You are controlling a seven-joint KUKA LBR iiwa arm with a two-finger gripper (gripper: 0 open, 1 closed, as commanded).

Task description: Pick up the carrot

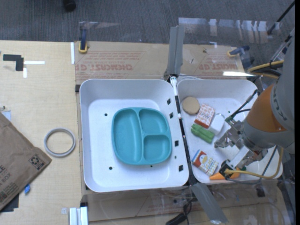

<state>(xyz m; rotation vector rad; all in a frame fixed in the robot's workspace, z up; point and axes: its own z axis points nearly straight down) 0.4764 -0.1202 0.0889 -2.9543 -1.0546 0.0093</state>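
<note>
Closest to my camera lay the carrot (pixel 216 176), a small orange sliver against the near wall of the right bin (pixel 229 102), close to its front rim. A little printed carton (pixel 205 162) sat just beside it, on the side towards the divider, and I could not tell whether the two touched. Further back in that bin were a green vegetable piece (pixel 202 134), a white block (pixel 217 123), a red-and-white packet (pixel 205 115) and a round tan biscuit (pixel 191 105) near the far corner. The left bin (pixel 93 139) held a teal divided plate (pixel 141 136), and out on the bench lay a grey ring (pixel 59 141), well apart from everything.

I judged the step in hand to be the approach: nothing was held and the carrot lay untouched. The gripper (pixel 227 139) hung over the middle of the right bin, beyond the carrot and near the green piece. The next move, as I read it, called for a shift towards the front wall and a careful descent, since the wall and the carton left little room on either side of so thin a target.

The arm (pixel 267 116) reached in from the right, its orange band above the wrist and the wrist bent down into the bin at a slant. How wide the gripper stood I could not make out from this angle.
</note>
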